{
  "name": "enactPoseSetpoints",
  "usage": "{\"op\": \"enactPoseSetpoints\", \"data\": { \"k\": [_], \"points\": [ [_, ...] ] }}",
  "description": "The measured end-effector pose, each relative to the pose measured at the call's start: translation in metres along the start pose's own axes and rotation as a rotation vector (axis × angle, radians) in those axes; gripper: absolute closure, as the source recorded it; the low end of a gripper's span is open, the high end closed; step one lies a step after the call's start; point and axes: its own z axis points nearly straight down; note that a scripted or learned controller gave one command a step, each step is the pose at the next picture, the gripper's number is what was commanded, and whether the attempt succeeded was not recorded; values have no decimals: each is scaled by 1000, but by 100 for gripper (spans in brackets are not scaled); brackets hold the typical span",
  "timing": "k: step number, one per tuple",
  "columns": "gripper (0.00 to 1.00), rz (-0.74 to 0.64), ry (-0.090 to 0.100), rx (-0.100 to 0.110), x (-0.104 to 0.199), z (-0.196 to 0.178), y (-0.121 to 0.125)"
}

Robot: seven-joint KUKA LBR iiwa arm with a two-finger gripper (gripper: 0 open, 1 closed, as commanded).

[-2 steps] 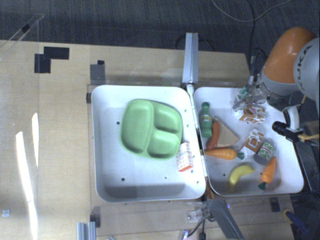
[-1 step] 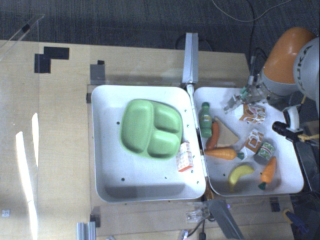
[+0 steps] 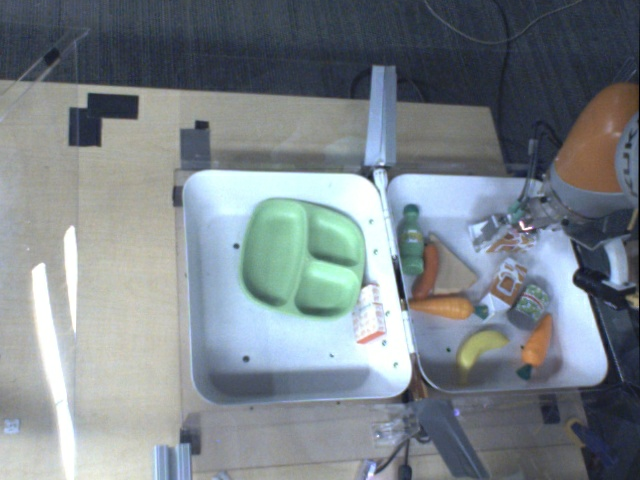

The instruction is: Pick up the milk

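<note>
The milk (image 3: pixel 370 315) is a small white carton with red print. It lies on its side in the left bin (image 3: pixel 215 358), against the bin's right wall and just beside the green divided plate (image 3: pixel 303 256). The arm, with its orange band (image 3: pixel 600 138), comes in at the right edge. My gripper (image 3: pixel 518 220) hangs low over the back right part of the right bin (image 3: pixel 590 368), near a crumpled silvery wrapper (image 3: pixel 490 233). It is far to the right of the milk, with the wall between the bins in between.
The right bin holds a green bottle (image 3: pixel 410 233), two carrots (image 3: pixel 445 307) (image 3: pixel 537 342), a banana (image 3: pixel 480 348), a can (image 3: pixel 528 303), a small orange-and-white box (image 3: pixel 507 284) and a tan wedge (image 3: pixel 455 268). A metal post (image 3: pixel 382 118) stands behind the bins.
</note>
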Motion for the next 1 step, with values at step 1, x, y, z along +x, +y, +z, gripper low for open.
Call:
{"op": "enactPoseSetpoints", "data": {
  "k": [1],
  "points": [
    [100, -1, -8, -10, -3, -15, 3]
  ]
}}
